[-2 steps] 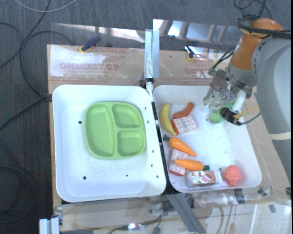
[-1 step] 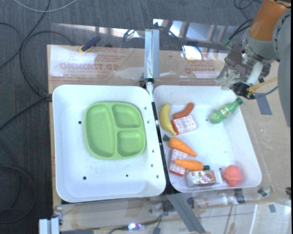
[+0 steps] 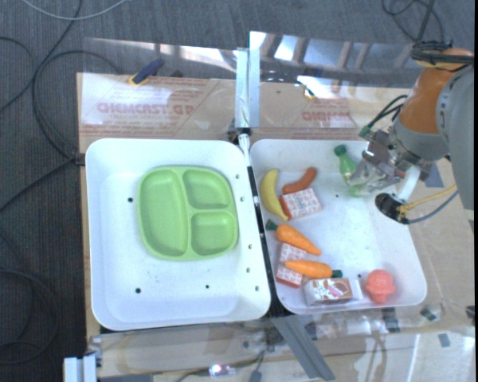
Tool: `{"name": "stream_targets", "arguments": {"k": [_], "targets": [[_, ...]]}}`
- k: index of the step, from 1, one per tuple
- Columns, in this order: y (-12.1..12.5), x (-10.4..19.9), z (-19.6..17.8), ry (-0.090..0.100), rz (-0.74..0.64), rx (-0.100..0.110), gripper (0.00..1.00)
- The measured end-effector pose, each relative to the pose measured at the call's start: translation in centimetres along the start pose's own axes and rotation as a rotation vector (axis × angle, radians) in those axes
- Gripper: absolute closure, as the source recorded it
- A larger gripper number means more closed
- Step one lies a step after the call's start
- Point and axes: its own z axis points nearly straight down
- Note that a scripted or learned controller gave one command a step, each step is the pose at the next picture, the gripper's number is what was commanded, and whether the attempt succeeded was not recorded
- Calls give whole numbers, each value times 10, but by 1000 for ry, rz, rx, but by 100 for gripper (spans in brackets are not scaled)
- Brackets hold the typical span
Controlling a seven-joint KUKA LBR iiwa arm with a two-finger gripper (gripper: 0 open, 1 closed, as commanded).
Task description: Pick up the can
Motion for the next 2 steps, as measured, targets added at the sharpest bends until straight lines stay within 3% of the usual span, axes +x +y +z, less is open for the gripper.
{"name": "stream_targets", "arguments": {"k": [1, 2], "targets": [[-49, 64, 39, 4, -79, -7, 100], [-8, 91, -53, 0, -10, -4, 100]]}}
